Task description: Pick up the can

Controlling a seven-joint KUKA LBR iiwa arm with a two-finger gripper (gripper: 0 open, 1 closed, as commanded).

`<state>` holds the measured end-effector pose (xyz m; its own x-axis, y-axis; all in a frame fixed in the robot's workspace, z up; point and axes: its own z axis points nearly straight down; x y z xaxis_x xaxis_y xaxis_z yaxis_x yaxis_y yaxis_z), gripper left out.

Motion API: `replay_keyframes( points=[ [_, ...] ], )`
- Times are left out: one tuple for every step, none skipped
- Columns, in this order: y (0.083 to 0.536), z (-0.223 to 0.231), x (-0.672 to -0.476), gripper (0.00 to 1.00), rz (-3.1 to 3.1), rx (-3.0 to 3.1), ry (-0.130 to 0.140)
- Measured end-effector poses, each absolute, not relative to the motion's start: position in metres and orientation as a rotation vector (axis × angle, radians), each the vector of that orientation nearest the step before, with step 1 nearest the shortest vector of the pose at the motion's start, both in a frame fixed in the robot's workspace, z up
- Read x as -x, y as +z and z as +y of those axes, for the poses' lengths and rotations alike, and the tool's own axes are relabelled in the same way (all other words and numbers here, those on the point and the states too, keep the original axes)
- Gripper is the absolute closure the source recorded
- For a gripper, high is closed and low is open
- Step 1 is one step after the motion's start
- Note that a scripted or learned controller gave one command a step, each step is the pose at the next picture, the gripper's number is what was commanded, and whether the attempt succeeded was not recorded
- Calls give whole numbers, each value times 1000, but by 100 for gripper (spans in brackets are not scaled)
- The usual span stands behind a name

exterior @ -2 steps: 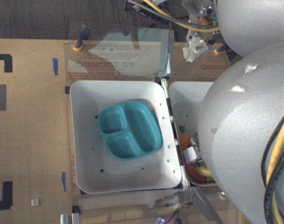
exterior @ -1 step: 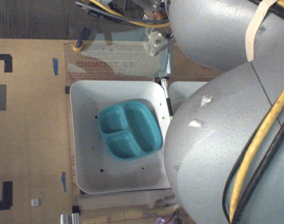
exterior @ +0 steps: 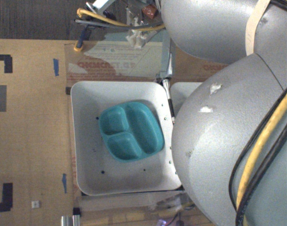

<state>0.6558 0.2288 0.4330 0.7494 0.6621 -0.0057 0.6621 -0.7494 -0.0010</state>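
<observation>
Camera view: the can's position cannot be told. The only candidate is a small reddish-brown object [exterior: 149, 12] up by the wrist hardware at the top of the frame. It is too small and blurred to call as the can or as part of the tooling. The can could equally be in the right bin [exterior: 185, 91], most of which is hidden behind the arm [exterior: 218, 149].

The gripper [exterior: 136, 36] sits at the top centre, beyond the far edge of both bins and over a pale printed sheet [exterior: 115, 60]. Whether it is open, closed or clamped on anything cannot be told from this angle. A yellow cable [exterior: 105, 19] loops just to its left.

The left bin [exterior: 82, 126] holds one teal divided plate [exterior: 131, 131], flat and roughly centred. Nothing can-shaped is on it or beside it. Brown cardboard [exterior: 30, 126] with blue tape marks [exterior: 56, 67] lies to that bin's left.

Judgement on the step: the arm is either staged before the approach or lifted clear after a try, and a grasp is not confirmed. The next move first needs the can located, probably in the hidden right bin. After that it needs a descent with the gripper centred over the can, and a visual check that the can actually comes up.
</observation>
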Motion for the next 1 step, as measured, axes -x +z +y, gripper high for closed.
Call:
replay_keyframes(
  points=[
    [433,229,-644,100,1575,-2718,-11]
  ],
)
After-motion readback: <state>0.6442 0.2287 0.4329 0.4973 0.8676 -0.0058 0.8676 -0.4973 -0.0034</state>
